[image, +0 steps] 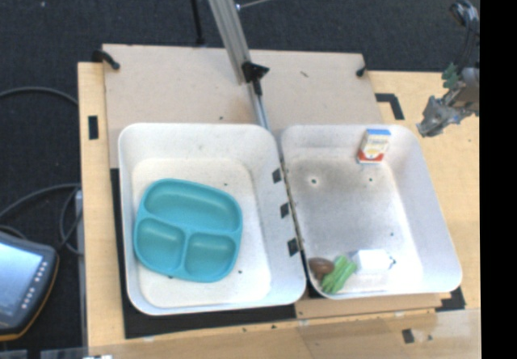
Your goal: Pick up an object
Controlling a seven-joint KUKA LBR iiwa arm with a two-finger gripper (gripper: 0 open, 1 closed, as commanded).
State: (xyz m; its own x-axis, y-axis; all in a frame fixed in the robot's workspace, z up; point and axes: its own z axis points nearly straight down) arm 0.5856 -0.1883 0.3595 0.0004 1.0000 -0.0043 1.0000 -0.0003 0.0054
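The right bin (420, 212) holds a small white carton with red and blue print (374, 145) near its far right corner. At its near edge lie a brown rounded object (321, 267), a green object (342, 274) and a white block (373, 259), close together. My gripper (443, 113) hangs at the view's right edge, beyond the right bin's far right corner and outside the bin. It is well apart from the carton, with nothing seen in it.
The left bin (161, 143) holds a teal divided plate (188, 230). A slanted aluminium bar (226, 18) runs from the top down to the gap between the bins. A tablet-like device (20, 276) sits off the bench at the lower left.
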